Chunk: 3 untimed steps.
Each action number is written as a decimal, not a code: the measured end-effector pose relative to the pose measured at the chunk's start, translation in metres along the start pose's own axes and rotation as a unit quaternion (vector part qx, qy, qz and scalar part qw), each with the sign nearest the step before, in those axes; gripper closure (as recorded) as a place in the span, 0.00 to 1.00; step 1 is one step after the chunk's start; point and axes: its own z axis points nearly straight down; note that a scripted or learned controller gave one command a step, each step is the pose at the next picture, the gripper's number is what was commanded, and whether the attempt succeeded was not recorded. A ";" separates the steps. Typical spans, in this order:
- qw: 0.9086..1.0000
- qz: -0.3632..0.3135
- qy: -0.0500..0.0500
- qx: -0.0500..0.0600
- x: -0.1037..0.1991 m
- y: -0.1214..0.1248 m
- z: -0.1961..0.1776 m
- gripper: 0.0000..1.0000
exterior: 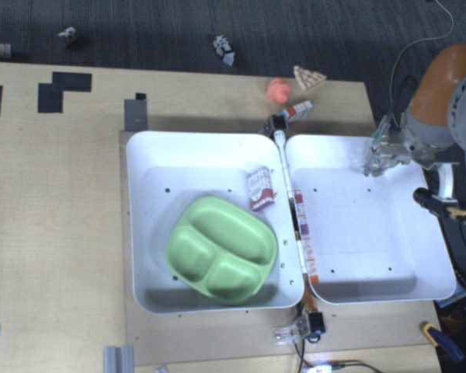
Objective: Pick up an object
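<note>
The bench (54,231) is the biggest thing here, and it carries two white bins side by side. The left bin (151,158) holds the things to pick. The right bin (373,263) has the arm over its far right corner.

The arm (443,92) is grey with an orange band, and it comes in from the right. Its end effector (379,163) points down near the far right part of the right bin. It is small in the picture, so I cannot tell how wide it is. Nothing can be seen in its grip.

The big green tray (221,247) lies in the near part of the left bin. It has three dips in it. It lies slanted, with its long side running from far left to near right.

The small red and white packet (260,189) lies just past the tray's far right edge, close to the wall between the bins. Its long side runs far to near.

Both things lie to the left of the end effector and nearer to us, across the middle wall. The packet is the closer one. So I think the arm must go left and a little nearer to reach it.
</note>
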 end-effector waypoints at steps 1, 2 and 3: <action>1.000 0.001 0.002 0.001 0.081 0.010 -0.089 1.00; 1.000 0.002 0.002 0.003 0.152 -0.019 -0.114 1.00; 1.000 0.002 0.002 0.004 0.151 -0.019 -0.114 0.00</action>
